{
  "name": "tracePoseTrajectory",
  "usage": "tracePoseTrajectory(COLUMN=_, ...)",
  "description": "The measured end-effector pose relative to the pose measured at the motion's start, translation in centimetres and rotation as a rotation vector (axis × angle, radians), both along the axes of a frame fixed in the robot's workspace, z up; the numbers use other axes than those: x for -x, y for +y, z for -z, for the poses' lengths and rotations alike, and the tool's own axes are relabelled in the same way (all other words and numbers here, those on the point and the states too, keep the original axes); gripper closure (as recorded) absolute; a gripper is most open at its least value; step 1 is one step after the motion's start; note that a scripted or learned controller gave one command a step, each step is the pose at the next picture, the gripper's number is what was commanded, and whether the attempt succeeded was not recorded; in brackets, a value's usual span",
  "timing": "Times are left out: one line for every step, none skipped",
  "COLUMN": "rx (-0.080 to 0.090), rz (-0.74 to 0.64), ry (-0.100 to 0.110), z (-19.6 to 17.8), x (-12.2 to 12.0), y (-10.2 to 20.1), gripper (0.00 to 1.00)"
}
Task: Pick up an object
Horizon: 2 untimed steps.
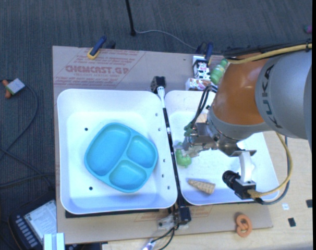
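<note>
Object choice sits in the right bin (pixel 262 155): a green piece (pixel 183 160) at nine o'clock against the divider, and a cone (pixel 202 186) at six. Across the divider, the left bin (pixel 74 113) holds a blue tray (pixel 121 157) at its centre. From three o'clock the arm (pixel 262 95) hangs over the right bin, and the gripper (pixel 192 146) is low, just above the green piece; whether it is spread or pinched I cannot tell. To do this well, I judge it should centre over the green piece, stay off the wall, close fully, then lift straight.
</note>
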State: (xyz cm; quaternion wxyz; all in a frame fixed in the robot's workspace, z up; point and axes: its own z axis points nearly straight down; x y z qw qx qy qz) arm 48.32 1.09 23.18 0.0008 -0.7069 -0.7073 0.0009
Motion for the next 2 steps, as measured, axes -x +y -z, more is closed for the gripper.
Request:
tracePoseTrajectory(rx=0.0, rz=0.0, ry=0.001, z=3.2, x=-0.3, y=4.7, gripper=1.0)
tracePoseTrajectory(rx=0.002, rz=0.003, ry=0.0, z=4.8, x=0.0, y=-4.4, gripper=1.0)
